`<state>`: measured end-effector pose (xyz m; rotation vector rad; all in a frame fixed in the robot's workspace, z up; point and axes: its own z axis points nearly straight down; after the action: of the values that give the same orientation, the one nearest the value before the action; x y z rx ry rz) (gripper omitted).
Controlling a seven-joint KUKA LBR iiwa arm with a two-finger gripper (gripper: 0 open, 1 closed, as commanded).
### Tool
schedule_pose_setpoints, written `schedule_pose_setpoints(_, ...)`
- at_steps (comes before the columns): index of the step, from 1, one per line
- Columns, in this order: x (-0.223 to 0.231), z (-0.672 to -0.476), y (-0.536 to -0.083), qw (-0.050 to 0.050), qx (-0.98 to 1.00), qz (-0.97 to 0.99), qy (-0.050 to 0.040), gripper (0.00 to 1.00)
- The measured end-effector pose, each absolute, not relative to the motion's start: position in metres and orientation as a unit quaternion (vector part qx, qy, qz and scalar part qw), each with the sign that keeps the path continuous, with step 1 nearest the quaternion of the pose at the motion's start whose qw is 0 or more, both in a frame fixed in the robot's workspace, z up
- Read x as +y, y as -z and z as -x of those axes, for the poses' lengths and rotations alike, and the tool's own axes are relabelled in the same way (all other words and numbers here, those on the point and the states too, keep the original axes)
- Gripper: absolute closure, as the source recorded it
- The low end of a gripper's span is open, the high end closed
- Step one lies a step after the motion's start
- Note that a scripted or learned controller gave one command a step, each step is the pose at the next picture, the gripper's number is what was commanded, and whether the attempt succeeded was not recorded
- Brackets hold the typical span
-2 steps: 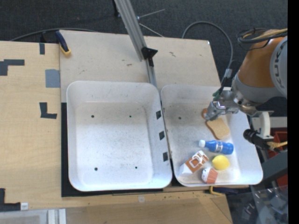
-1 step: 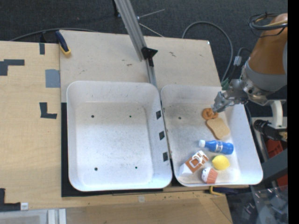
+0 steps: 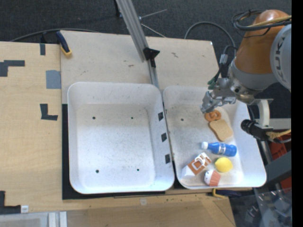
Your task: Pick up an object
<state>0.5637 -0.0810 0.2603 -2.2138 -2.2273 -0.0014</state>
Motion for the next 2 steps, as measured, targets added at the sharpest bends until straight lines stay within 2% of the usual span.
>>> schedule_pose_setpoints(2, 0.032, -0.552, -0.234, 0.002, -0.709, 0.705, -0.0009, 1.0)
